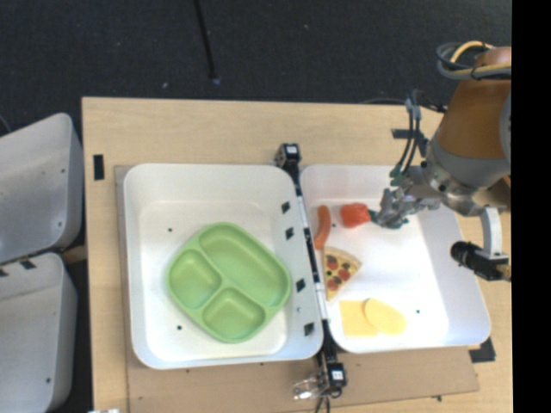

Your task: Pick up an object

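While low in right bin point(448, 317) | gripper point(389, 215) just right of red toy point(354, 215) | claw opening: cannot tell | nothing visibly held | pick not yet done

Green three-compartment plate point(228, 280) lying flat in the left white bin point(138, 231). Right white bin point(448, 317) sitting just beside it, the two touching along a black-clipped seam. Wooden bench point(207, 132) bearing both. Two white chairs point(34, 188) standing at the bench's left edge, on dark carpet point(301, 33)
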`<state>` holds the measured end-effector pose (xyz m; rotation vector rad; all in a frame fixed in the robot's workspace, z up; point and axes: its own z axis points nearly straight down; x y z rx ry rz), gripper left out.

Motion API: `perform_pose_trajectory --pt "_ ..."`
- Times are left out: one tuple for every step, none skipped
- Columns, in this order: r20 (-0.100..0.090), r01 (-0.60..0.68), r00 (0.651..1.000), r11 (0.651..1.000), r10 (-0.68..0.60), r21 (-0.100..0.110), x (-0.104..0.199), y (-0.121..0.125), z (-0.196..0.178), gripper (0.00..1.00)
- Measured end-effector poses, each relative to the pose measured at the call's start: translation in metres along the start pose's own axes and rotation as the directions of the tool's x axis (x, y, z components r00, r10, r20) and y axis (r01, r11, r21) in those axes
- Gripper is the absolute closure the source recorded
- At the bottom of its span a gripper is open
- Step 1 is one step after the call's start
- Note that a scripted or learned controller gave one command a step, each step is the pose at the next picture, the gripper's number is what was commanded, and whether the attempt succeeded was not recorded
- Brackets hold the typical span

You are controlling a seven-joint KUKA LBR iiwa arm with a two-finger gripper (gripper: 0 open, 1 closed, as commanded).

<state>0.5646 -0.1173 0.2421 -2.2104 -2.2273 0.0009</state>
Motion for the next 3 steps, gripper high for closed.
perform_pose_trajectory --pt "0.001 -0.001 1.0 1.0 0.001 0.001 0.05 0.0 0.012 1.0" --pt "0.001 -0.001 1.0 1.0 0.001 0.002 0.098 -0.012 0.012 1.0" --pt "0.0 0.001 1.0 1.0 -0.001 0.001 0.161 -0.015 0.013 1.0"
